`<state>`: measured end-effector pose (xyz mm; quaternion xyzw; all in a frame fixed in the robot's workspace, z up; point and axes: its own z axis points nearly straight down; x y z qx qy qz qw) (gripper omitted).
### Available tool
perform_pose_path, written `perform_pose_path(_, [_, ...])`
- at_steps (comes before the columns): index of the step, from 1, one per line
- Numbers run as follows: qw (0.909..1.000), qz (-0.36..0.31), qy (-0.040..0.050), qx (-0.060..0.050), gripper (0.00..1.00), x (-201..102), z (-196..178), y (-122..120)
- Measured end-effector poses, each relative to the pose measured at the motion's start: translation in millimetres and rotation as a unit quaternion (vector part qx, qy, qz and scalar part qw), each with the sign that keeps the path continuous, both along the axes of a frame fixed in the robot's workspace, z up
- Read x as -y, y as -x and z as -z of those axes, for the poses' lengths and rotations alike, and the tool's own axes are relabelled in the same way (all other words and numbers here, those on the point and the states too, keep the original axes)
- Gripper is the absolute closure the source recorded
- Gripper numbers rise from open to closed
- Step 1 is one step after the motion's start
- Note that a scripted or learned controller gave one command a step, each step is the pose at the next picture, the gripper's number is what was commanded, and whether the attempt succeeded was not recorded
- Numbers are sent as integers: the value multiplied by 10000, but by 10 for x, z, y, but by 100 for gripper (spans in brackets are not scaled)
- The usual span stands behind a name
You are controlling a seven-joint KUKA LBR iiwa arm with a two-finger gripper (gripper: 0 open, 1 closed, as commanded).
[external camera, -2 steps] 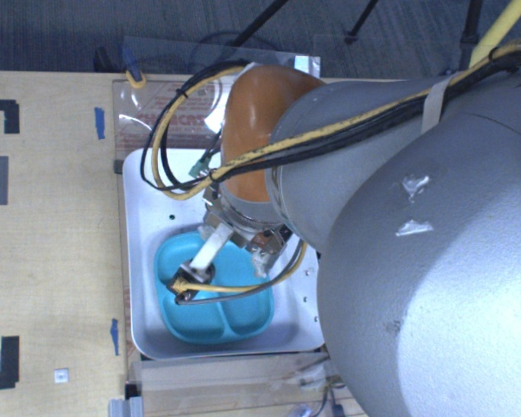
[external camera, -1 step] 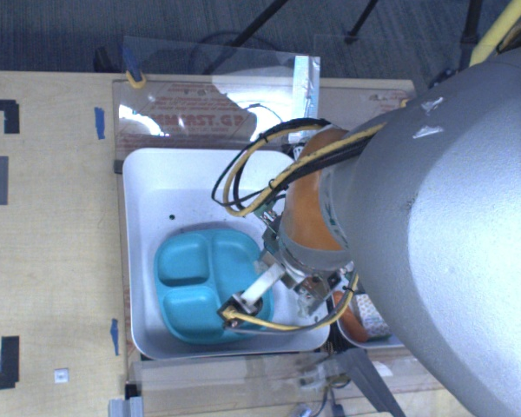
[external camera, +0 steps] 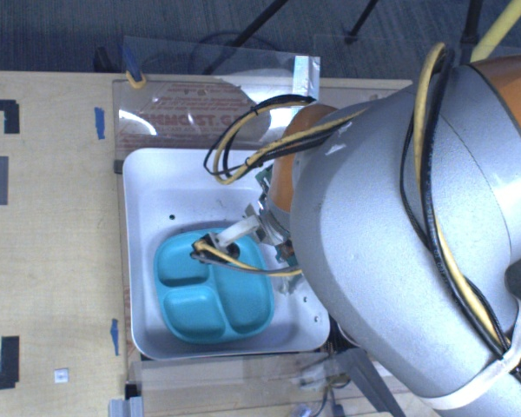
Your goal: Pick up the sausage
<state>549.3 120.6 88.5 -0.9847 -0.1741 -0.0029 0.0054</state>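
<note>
Count, camera view: 1 white bin [external camera: 148, 189], 1 plate [external camera: 191, 307], 1 arm [external camera: 399, 259].

Bin: shallow, white, smooth and slightly glossy, with rounded corners. Its right part is covered by the arm.

Plate: blue plastic, rounded outline, moulded into 3 compartments: one upper left, one lower left, one longer at the right. The surface is matte and the visible compartments look bare. It lies flat in the lower half of the bin, near the front wall.

Arm: bulky grey casing with a fine speckled finish, and an orange band [external camera: 282, 159] above the wrist. It reaches in from the right and takes up most of that side.

Gripper [external camera: 271, 231]: low over the plate's upper right edge, mostly tucked under the wrist. Whether it is apart, together or clamped on anything: cannot tell.

Sausage: position cannot be told, since the arm hides the right side of the bin.

Surroundings: pale wood-grain bench [external camera: 52, 259] with 2 blue tape strips [external camera: 99, 122] left of the bin. 1 clear plastic sheet [external camera: 200, 102], creased and reflective, stands behind the bin's back wall, with silver tape [external camera: 306, 76] at its right corner.
</note>
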Motion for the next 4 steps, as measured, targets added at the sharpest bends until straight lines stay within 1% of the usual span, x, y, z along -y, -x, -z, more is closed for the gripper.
perform_pose_path(1, [9990, 450, 61, -23, 0, -1034, -1277, -452])
perform_pose_path(2, [9989, 460, 70, -23, 100, -1026, -1363, -460])
perform_pose_path(3, [9989, 458, 72, -24, 0, -1026, -1362, -460])
perform_pose_path(4, [10000, -57, 70, -42, 0, -549, -817, -1032])
